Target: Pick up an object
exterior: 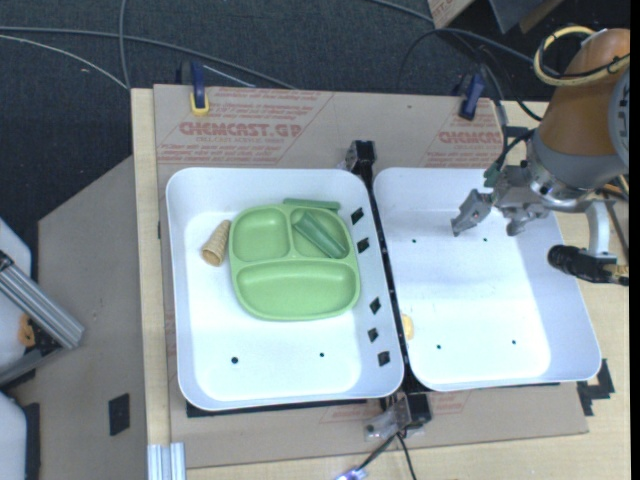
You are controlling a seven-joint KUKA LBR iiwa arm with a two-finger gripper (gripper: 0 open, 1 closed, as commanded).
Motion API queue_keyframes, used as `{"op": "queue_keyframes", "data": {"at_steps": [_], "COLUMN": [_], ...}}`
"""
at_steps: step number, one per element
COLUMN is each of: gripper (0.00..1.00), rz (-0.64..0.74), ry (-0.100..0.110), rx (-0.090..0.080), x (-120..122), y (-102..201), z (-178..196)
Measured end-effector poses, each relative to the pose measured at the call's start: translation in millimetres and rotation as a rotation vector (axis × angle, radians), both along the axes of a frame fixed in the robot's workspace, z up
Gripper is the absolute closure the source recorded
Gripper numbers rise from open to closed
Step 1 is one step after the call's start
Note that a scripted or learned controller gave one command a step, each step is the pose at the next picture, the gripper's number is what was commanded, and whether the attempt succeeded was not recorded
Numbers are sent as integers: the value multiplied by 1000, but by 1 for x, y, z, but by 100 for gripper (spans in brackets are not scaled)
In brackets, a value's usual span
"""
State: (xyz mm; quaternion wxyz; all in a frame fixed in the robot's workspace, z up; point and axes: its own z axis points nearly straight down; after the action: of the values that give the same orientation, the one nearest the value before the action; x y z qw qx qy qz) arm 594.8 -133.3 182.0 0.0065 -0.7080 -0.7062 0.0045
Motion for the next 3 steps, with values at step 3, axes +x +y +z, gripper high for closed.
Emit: {"op": "queue_keyframes", "data": {"at_steps": [3], "gripper": [0], "rz": [3], "ry": [-10], "rx": [-1], "x": [5], "y": [6], "z": [-100]}}
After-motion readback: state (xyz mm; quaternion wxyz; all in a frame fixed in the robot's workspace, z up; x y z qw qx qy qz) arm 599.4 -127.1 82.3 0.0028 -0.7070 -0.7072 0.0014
